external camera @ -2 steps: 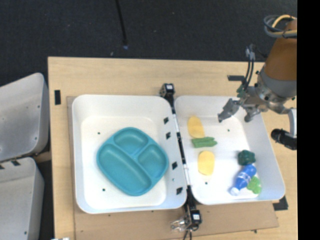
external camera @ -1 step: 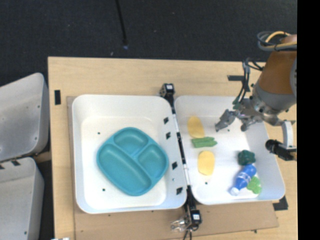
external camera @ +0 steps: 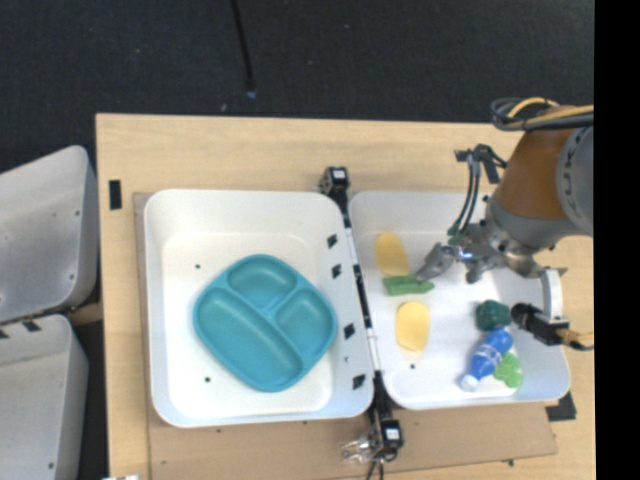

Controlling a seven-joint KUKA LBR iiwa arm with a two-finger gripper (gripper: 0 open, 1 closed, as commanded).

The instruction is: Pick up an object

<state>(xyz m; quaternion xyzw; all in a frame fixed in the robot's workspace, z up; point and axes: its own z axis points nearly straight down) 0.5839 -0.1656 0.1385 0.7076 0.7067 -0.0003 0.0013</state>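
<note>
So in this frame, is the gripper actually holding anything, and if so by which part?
Cannot be told. The gripper sits low over the green block in the right bin, but nothing is visibly between its fingers.

Grey arm (external camera: 575, 178) with orange band, dark cables, metallic hand (external camera: 450, 258)

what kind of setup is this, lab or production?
Likely a lab grasping rig: the gripper works over a white bin of toy-like items, a second white bin holds a teal divided plate, both on a plain wooden bench.

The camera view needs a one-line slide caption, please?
Gripper hovers over a green block in the right bin.
</note>
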